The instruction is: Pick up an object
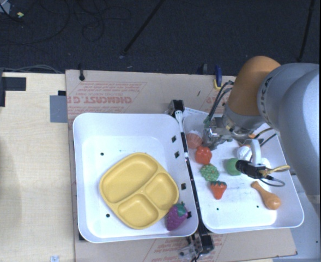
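We reach in from the right with our grey arm, its orange band bent down over the far part of the right bin. Our gripper hangs low at that bin's far left corner, pointing down.

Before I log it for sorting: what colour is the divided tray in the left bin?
Yellow, clearest in the camera view.

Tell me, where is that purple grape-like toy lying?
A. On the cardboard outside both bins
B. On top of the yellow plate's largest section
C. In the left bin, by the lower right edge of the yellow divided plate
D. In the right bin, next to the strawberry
C: the purple grape toy lies on the left bin floor, beside the yellow divided plate.
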Available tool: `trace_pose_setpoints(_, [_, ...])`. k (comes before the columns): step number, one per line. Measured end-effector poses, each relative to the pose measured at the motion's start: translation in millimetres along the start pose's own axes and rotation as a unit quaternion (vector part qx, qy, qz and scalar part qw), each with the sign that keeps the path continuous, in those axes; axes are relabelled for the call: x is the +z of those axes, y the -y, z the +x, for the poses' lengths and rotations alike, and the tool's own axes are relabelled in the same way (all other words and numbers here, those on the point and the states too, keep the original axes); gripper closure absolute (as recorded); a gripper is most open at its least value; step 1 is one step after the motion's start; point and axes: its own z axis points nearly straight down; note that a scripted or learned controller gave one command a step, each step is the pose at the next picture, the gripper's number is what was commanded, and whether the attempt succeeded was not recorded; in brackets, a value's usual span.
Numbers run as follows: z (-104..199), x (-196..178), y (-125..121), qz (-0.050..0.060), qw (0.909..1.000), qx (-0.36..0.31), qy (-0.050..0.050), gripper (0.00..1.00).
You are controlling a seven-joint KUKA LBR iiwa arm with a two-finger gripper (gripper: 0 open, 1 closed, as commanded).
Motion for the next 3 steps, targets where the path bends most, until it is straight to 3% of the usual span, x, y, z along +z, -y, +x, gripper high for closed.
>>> trace_pose_setpoints(1, [55.5,-106.5,38.2,-0.004,1.0,0.0,0.001,1.0])
trace_pose_setpoints(2, [102.1,-376.7,81.5,-0.009,1.0,0.001,0.001,1.0])
trace_pose_setpoints(3, [8.8,-307.1,143.4,0.003,1.0,0.007,0.002,1.0])
